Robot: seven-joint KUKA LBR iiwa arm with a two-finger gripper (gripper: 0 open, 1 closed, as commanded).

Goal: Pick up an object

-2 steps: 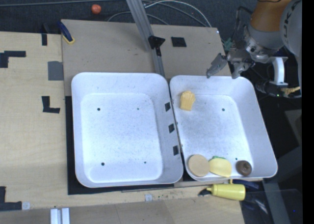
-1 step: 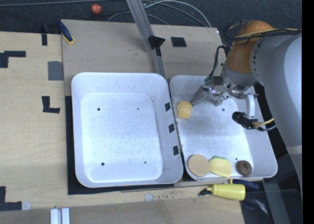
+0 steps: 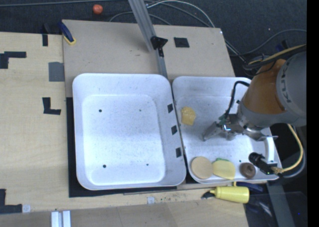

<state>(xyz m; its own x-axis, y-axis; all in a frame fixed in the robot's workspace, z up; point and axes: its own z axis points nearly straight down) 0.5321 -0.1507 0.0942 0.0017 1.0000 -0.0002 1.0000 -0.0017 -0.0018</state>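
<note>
My gripper (image 3: 218, 129) hangs low over the middle of the right bin (image 3: 209, 89), open, with nothing between its fingers. One grey finger (image 3: 208, 134) points down-left toward the bin floor. A small pale yellow lump (image 3: 188, 115) lies to the gripper's left, apart from it. Along the bin's front edge lie a tan round disc (image 3: 201, 167), a yellow rounded piece (image 3: 225, 169) with a bit of green behind it, and a small brown object (image 3: 247, 170). The grey arm with its orange band (image 3: 266, 96) reaches in from the right.
The left bin (image 3: 122, 131) stands beside the right one, with a raised rim between them. A yellow tool (image 3: 232, 194) lies on the bench just in front of the right bin. A grey pole (image 3: 142, 9) slants across the back. Cables trail at the right.
</note>
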